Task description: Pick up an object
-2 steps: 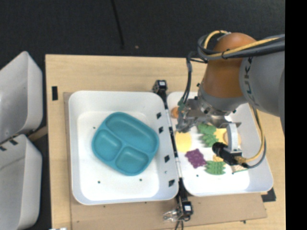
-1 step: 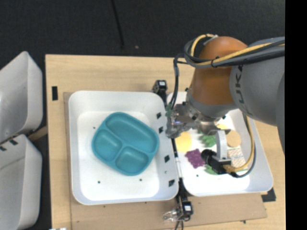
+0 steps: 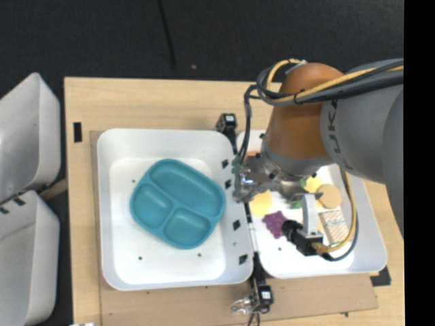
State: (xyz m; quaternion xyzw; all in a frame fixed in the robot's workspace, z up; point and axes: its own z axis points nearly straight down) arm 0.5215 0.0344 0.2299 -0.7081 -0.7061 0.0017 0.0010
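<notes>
In the centre of the frame, a wooden bench carries two white bins side by side. Left bin: one blue divided plate, three sections, lying flat in the middle and turned at an angle, clear of all four walls. Right bin: mostly covered by the arm, grey with an orange band, coming in from the right of the frame.

The gripper sits low at the left edge of the right bin, right over the wall between the two bins, under the orange band. Cannot tell whether it is spread or pressed together, since the wrist hides it from above. Nothing is visibly pinched in it.

The things to pick in the right bin are all loose on the floor. A yellow block lies just right of the gripper, close to touching it. A purple lump is just below the yellow block, toward the lower middle of the bin. A small yellow bit peeks out under the wrist. A tan round disc is right of that, and a patterned box lies just below the disc.

At the far left of the frame are two white padded shapes, off the bench.
</notes>
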